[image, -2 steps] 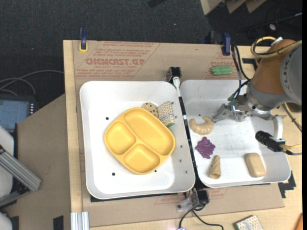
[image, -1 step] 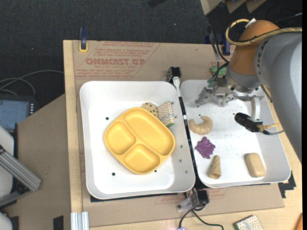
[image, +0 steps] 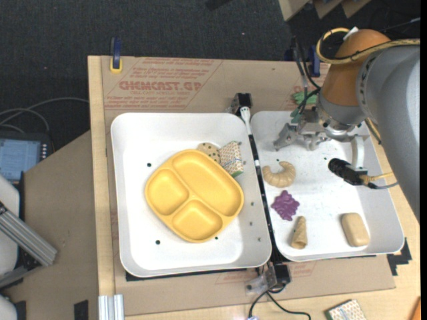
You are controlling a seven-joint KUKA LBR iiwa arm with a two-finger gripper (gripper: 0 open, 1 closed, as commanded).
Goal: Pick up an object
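The right-hand bin [image: 393,235] holds the loose things a pick could go for. A pale croissant [image: 279,173] lies near its left wall, curved like a crescent. Just below it sits a small purple bunch of grapes [image: 285,205], and below that again, a tan cone [image: 299,232], tilted with its point up the frame. To the right of the cone, well apart from it, rests a beige bread roll [image: 355,229] near the bin's lower right corner.

The jaws [image: 300,133] hang over the upper part of this bin, above the croissant in the frame and apart from it; nothing shows between them, and whether they are spread or closed I cannot tell. The grey arm [image: 393,92] comes in from the right of the frame, with its orange band [image: 350,69] above the wrist. A black cylindrical part [image: 345,171] juts out beneath the arm, to the right of the croissant.

The left-hand bin [image: 130,152] carries a yellow divided plate [image: 193,195] with three compartments, set at a slant in the middle. Touching the plate's upper right edge are a brown speckled cookie [image: 209,150] and a patterned cloth-like piece [image: 231,155].

Both bins sit side by side on a brown cardboard sheet with red printing [image: 157,82] on the counter [image: 67,159].
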